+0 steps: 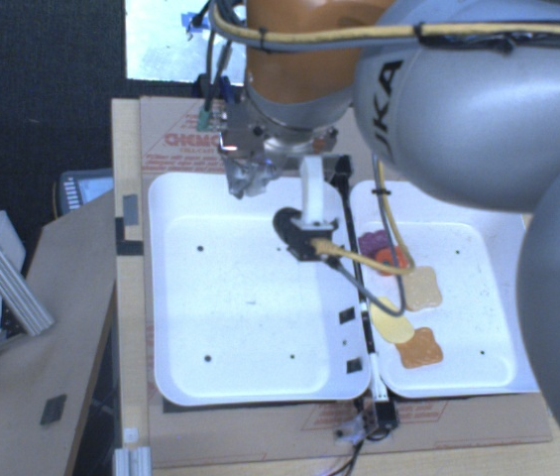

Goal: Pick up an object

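Tool (250,175) over left bin (220,305)'s far rim — spread or pressed together, cannot tell; closing here may catch nothing — pieces (420,288) lie in right bin (478,296).

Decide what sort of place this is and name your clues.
Probably a robotics lab bench: a grey, orange-banded robot arm over the left white bin, beside the right white bin holding a flat orange piece.

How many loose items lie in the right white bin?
5, back to front: purple lump, orange-red lump, tan square slice, yellow oval disc, orange-brown chunk. The grey arm may hide others.
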Controlling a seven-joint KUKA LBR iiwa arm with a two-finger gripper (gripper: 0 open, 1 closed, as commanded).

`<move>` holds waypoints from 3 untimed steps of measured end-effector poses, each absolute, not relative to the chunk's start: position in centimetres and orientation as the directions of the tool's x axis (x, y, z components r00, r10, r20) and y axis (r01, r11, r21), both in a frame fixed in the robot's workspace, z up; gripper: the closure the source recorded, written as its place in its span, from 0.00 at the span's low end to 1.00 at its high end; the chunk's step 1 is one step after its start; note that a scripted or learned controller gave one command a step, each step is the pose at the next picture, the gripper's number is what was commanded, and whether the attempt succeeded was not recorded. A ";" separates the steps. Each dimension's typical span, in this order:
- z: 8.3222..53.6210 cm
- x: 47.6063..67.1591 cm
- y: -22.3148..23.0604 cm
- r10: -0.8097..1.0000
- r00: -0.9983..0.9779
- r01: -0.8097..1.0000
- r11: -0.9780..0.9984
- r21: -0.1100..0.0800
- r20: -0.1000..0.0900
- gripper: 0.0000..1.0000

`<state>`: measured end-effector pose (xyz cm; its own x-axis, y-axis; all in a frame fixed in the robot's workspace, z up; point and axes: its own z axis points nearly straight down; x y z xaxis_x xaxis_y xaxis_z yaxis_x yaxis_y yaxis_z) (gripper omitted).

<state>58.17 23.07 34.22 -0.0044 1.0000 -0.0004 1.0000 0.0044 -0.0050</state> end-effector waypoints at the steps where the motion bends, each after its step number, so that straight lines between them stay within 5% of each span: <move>1: 50.7 54.6 23.5 1.000 -0.007 1.000 0.007 0.018 0.010 1.00; 2: 53.7 63.3 23.3 1.000 0.001 1.000 -0.001 0.010 0.002 1.00; 3: 53.5 56.7 20.5 1.000 0.000 1.000 0.000 0.000 0.001 1.00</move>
<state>56.74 20.46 53.55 0.0005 1.0000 0.0011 1.0000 -0.0005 -0.0004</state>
